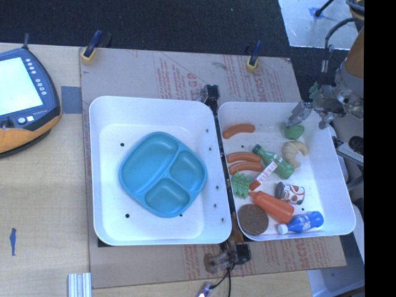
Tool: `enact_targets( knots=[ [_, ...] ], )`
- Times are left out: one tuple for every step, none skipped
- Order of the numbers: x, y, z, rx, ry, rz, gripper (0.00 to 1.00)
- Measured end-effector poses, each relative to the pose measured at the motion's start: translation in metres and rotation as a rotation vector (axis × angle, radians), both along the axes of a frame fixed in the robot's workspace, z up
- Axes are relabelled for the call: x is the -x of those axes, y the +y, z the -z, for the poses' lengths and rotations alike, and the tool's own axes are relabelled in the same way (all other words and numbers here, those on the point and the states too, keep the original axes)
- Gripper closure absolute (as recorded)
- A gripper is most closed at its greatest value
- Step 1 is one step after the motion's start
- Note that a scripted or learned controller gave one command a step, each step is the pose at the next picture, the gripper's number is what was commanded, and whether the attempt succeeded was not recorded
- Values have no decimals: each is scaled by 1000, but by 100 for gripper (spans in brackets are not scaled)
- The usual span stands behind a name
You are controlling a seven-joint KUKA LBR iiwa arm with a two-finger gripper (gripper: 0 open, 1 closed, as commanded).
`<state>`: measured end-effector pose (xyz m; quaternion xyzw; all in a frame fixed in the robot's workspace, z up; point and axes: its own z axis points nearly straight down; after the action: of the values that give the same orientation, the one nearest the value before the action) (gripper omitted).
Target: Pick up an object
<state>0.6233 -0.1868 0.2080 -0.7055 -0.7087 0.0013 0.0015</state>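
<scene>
My gripper [312,114] hangs over the far right corner of the right bin [342,184], its two fingers spread apart with nothing between them. Just below the left finger lies a small green lump [294,130]. Nearer the camera in the same bin are a cream-coloured piece [294,150], a green bottle [272,160], three sausages [239,129], a green leafy toy [241,183], an orange carrot-like piece [272,206], a small can [290,192], a brown disc [252,219] and a blue bottle [301,223].
The left bin [102,166] holds a blue divided plate [163,174]. A tablet-like pendant [25,101] rests on the bench at far left. Clamps [91,47] hold the cardboard sheet at the back edge.
</scene>
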Motion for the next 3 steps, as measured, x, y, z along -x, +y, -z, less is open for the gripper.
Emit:
enact_targets(
  knots=[
    [-14, 31, 114, 0, 3, -1, 0],
    [-33, 85, 116, 3, 1, -1, 0],
    [-33, 85, 105, 2, 2, -3, 100]
  ],
)
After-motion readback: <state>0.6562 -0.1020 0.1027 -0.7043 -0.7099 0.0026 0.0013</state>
